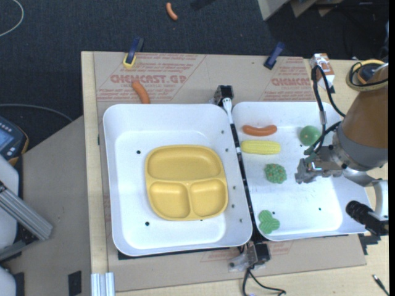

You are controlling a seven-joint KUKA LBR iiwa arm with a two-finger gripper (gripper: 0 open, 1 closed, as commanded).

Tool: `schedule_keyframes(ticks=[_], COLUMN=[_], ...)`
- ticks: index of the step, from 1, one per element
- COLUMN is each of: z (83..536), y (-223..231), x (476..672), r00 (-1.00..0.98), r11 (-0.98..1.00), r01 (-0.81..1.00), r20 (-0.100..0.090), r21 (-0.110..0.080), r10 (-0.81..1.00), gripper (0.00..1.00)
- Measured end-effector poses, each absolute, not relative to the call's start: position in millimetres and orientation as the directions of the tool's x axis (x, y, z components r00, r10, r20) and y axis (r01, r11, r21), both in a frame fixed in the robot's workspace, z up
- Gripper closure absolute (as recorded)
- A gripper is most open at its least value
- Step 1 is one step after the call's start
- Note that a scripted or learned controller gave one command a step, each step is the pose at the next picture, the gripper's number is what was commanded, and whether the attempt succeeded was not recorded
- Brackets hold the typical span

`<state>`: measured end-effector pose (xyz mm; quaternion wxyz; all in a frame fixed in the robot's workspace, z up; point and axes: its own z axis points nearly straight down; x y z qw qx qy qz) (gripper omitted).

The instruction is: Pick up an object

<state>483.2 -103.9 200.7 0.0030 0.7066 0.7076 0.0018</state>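
**A:** Food items are lying in the right bin: a sausage near the back, a corn cob just in front of it, a green ball off to the right of those two, a broccoli near the middle, and a green leafy piece by the front rim. None of them are touching.

**B:** Where is the gripper sitting?

**A:** It is hanging over the right bin, to the right of the broccoli and in front of the green ball. The arm is reaching in from the right. Nothing is showing between the fingers, and whether they are spread or closed is too unclear to tell.

**B:** What is lying in the left bin?

**A:** A yellow tray with three compartments is sitting in its middle. Another sausage is lying on the bench behind that bin, and a third is lying on the dark floor beyond.
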Motion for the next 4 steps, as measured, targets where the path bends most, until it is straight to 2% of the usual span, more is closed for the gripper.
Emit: schedule_keyframes(ticks=[1, 2, 3, 4], z=[226.5, 233.6, 221.7, 220.8], y=[-103.9, -60.6, -29.7, -15.3], x=[484.4, 510.5, 539.8, 541.0], r00=[-0.001, -0.006, -0.004, -0.001], r11=[0.001, 0.006, 0.004, 0.001], r01=[1.000, 1.000, 1.000, 1.000], r20=[-0.002, 0.000, 0.000, -0.001], r21=[0.005, 0.004, 0.002, 0.002], r10=[1.000, 1.000, 1.000, 1.000], gripper=[1.00, 1.00, 1.00, 1.00])
